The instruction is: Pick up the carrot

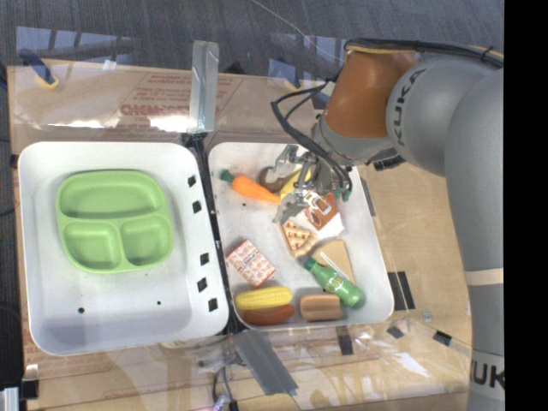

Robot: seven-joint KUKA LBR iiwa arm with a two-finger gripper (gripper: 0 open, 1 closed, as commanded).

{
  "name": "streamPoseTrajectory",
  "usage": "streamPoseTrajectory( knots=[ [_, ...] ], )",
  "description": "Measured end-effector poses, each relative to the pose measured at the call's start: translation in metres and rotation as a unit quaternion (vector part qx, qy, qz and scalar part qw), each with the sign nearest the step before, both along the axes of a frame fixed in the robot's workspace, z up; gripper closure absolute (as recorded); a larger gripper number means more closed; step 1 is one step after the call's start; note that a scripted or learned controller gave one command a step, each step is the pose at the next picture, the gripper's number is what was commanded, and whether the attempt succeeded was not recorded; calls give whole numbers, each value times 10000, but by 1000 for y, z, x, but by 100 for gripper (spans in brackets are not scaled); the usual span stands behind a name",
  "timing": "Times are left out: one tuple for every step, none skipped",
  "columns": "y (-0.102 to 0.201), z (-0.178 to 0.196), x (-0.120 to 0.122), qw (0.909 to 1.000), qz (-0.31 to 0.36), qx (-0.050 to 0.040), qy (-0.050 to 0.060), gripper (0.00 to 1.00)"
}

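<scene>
Orange and tapered, the carrot (pixel 252 187) lies near the upper left corner of the right bin (pixel 377 255), its green stub toward the divider. My gripper (pixel 295 187) hangs just right of its tip, above the waffle (pixel 297 237) and the red-and-white packet (pixel 323 213). Whether my fingers are spread or closed I cannot tell; cables and metal blur together there. Nothing orange sits between them. Closing here, I judge, could nudge the carrot against the wall or catch the packet instead.
</scene>
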State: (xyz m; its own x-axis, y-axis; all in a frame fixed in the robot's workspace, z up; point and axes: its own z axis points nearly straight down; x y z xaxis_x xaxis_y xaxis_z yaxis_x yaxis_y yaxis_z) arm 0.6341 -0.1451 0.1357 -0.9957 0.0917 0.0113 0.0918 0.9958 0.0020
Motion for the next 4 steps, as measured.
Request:
streamPoseTrajectory(
  knots=[
    [47, -46, 13, 9985, -555, -9, -24, 0],
    [51, -45, -10, 9910, 1341, 1, -40, 0],
    [53, -35, -9, 9906, 1370, 5, -41, 100],
    [80, 59, -14, 9991, 419, -15, -82, 100]
  ],
)
